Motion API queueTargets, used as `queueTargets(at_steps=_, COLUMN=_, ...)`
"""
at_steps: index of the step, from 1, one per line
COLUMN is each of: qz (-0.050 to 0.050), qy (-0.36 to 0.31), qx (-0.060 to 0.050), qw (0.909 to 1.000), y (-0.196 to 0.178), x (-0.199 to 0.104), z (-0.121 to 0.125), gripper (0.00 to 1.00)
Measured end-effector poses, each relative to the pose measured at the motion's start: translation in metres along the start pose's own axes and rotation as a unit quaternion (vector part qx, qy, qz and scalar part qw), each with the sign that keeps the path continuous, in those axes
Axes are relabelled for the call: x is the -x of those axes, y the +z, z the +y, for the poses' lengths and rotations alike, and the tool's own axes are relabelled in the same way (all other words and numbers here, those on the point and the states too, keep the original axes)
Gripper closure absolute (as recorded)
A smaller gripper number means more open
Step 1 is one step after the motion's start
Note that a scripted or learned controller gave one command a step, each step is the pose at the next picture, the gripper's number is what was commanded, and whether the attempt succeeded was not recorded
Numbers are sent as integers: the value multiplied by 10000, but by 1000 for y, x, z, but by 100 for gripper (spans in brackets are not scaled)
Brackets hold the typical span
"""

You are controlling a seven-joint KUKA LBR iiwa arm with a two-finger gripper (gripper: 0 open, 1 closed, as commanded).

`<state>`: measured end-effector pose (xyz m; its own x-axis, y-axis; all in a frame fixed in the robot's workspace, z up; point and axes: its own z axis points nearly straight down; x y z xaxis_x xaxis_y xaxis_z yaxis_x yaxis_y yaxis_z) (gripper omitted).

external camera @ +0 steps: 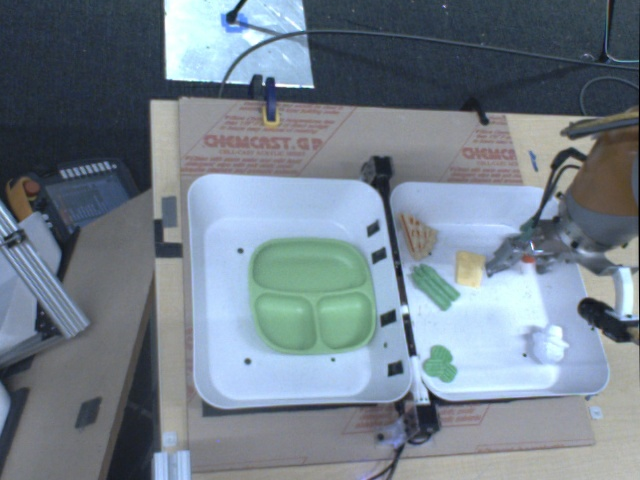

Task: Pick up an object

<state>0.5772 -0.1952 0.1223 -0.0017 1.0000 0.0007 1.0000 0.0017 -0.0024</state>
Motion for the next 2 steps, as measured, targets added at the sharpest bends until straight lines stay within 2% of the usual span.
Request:
queueTargets(at_steps=1, qz=-3, qy=3, qx=17, qw=10000, y=37, x=0, z=1, gripper=0)
queueTargets(at_steps=2, qz=-15, qy=-1, qx=56, qw=10000, y=24, x=0, z=3, gripper=100)
